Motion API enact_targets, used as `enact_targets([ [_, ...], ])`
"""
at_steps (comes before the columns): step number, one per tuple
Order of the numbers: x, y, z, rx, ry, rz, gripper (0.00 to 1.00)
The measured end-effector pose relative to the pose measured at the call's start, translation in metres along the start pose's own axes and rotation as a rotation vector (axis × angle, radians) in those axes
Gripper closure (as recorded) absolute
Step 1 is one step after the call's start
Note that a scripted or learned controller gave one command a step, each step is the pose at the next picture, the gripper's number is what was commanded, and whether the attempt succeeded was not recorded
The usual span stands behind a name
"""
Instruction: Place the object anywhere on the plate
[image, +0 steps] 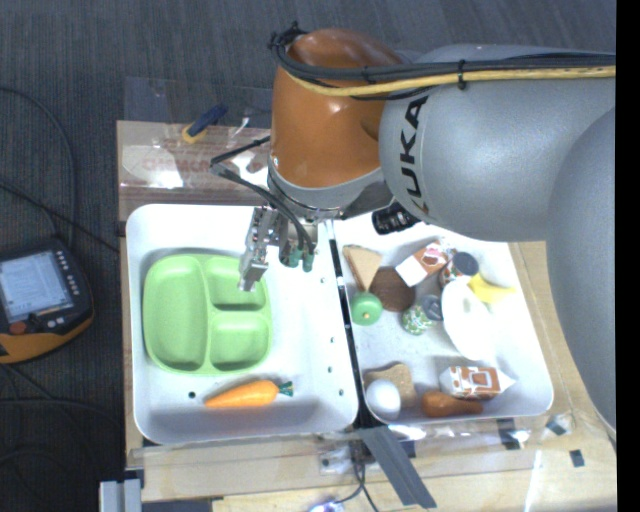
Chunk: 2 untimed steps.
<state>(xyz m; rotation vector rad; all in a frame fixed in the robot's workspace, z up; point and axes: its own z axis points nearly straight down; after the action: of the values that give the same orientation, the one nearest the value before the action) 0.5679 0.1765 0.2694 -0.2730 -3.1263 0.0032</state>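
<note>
— Over the left bin (305, 335), what do you see?

— The gripper (268, 262) hangs at the far right corner of the green plate (170, 310), close to the wall between the two bins. The grey arm (500, 130) reaches in from the right, and its orange band (320, 110) sits straight above the gripper.

— Is the claw wide or narrow?

— I cannot tell; the slant and the clutter of metal there hide it. I can make out nothing held in it.

— And the carrot?

— The carrot (240, 395) lies on its side on the white floor of the left bin, just beside the plate's near edge, with its green end pointing toward the dividing wall. It is off the plate and well apart from the gripper.

— How is the plate laid out?

— It has one long compartment on the left and two smaller ones on the right. All three show bare green.

— What is in the right bin (535, 398)?

— A crowd of toy food: a white egg (383, 398) near the front, a green ball (366, 309) against the dividing wall, a slice of bread (362, 263) behind it, a banana (490, 290) toward the far right, and a small carton (475, 380) near the front right.

— Anything off the bench?

— A handheld control unit (35, 290) rests on the dark floor at the left.
</note>
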Motion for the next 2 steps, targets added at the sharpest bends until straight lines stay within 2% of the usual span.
enact_targets([
  [1,0.007,-0.036,-0.070,-0.001,-0.004,0.288,1.00],
  [2,0.015,-0.039,-0.025,0.003,0.002,0.265,1.00],
])
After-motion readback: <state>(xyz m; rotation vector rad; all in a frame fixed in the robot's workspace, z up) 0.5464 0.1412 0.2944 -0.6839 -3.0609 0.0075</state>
